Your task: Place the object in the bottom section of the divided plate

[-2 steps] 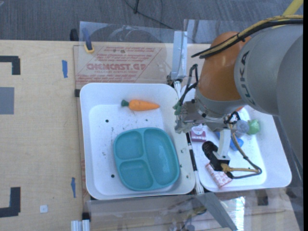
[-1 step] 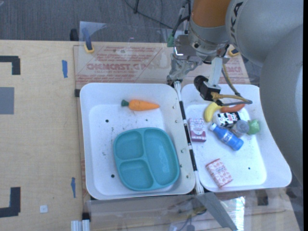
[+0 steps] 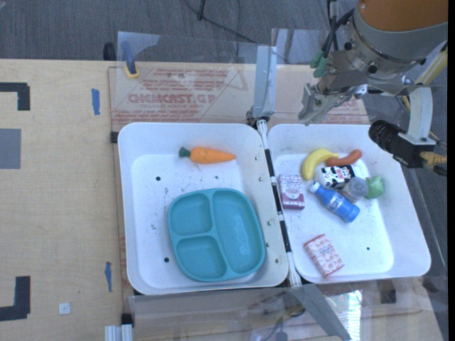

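Note:
A teal divided plate [image 3: 215, 233] lies in the front half of the left bin [image 3: 138, 158], with one long section on its right and two smaller ones on its left. A toy carrot [image 3: 207, 155] lies behind the plate in the same bin. My gripper [image 3: 311, 111] hangs above the back left corner of the right bin [image 3: 409, 240], away from the plate and the carrot. I see nothing in it. The arm's orange band is at the top right.
The right bin holds a banana [image 3: 316, 161], a red sausage [image 3: 344, 158], a blue bottle [image 3: 336, 202], a pink carton [image 3: 291, 192], a red and white carton [image 3: 324, 255] and a green piece [image 3: 375, 186]. A raised divider [image 3: 274, 190] separates the bins.

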Tool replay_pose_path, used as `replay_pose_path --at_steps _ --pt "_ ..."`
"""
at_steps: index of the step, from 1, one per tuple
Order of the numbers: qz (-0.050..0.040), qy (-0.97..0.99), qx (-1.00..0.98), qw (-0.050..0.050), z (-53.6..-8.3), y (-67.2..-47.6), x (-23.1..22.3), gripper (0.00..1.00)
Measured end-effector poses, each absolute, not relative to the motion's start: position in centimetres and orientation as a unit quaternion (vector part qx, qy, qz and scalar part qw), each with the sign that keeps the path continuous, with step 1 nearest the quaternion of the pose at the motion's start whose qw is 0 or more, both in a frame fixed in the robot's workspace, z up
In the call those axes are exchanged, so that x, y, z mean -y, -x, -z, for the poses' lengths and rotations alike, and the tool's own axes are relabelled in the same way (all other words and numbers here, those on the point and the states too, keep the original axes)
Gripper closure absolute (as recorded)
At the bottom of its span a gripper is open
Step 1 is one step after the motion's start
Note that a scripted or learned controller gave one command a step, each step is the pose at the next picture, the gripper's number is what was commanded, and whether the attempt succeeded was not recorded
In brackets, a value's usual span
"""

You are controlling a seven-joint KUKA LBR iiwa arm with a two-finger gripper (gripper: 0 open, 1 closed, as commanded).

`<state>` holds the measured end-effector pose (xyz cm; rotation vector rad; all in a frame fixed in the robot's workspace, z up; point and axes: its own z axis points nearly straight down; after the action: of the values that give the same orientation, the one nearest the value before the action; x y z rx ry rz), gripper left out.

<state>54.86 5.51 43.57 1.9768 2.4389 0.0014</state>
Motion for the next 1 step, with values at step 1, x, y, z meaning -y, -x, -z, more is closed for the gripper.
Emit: replay_pose_path --at_steps 1 --pt "0.0013 -0.707 -0.707 -0.001 -17.10 -51.66 -15.35 1.00"
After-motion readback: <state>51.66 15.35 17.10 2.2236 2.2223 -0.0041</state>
